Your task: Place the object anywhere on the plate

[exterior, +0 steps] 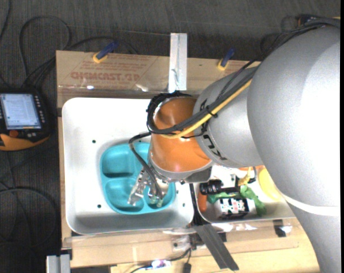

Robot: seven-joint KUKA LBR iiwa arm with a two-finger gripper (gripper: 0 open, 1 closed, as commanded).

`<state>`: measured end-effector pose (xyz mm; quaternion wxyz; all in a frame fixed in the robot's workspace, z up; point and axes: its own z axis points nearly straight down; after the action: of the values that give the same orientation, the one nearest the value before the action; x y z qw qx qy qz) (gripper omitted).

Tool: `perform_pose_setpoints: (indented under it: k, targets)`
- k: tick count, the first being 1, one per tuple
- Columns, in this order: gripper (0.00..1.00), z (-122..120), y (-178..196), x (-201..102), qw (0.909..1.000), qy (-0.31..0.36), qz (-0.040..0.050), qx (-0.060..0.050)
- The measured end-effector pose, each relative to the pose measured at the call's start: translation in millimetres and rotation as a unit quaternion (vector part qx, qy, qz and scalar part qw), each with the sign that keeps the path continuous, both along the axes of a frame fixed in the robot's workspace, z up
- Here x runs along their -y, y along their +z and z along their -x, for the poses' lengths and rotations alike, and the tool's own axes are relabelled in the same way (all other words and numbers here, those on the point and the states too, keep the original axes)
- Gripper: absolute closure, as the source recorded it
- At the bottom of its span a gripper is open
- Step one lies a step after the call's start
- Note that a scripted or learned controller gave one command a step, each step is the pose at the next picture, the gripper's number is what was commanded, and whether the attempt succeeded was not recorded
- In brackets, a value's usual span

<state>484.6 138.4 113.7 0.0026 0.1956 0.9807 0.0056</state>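
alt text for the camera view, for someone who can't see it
A grey and orange robot arm reaches from the right, its gripper low over a divided turquoise plate in the left white bin. The right bin holds small mixed objects.

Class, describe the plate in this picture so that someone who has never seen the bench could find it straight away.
Start at the left white bin of the two on the bench. The plate lies in its lower right part, under the arm's hand. It is the one turquoise thing there, a rounded dish divided into compartments, unlike the loose clutter in the right bin.
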Motion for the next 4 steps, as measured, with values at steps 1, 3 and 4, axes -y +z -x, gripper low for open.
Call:
perform_pose_setpoints:
  k: [1, 3, 4]
  targets:
    - [1.00, 1, 70, 67, 0.9943, 0.106, 0.0065, -0.004]
    - [0.00, -59, 70, 74, 0.9830, 0.184, 0.0065, -0.002]
    - [1.00, -60, 79, 73, 0.9831, 0.183, 0.0060, -0.001]
